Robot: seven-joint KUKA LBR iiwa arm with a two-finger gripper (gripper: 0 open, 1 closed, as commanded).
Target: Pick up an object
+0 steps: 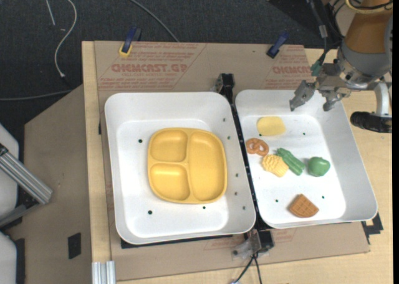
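My end effector (313, 98), fingers spread and holding nothing, hangs over the right white bin's (349, 152) far edge; the pale yellow rounded food piece (271, 126) lies nearest, down-left.

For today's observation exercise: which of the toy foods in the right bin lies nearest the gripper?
The pale yellow piece, topmost in the right bin. It lies just below the open gripper; the pretzel and the others sit farther down.

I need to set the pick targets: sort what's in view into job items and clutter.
Job: end effector; right bin with pale yellow piece, pretzel, corn, green pieces, waffle.
Lying about: yellow tray, left bin, blue clamps.
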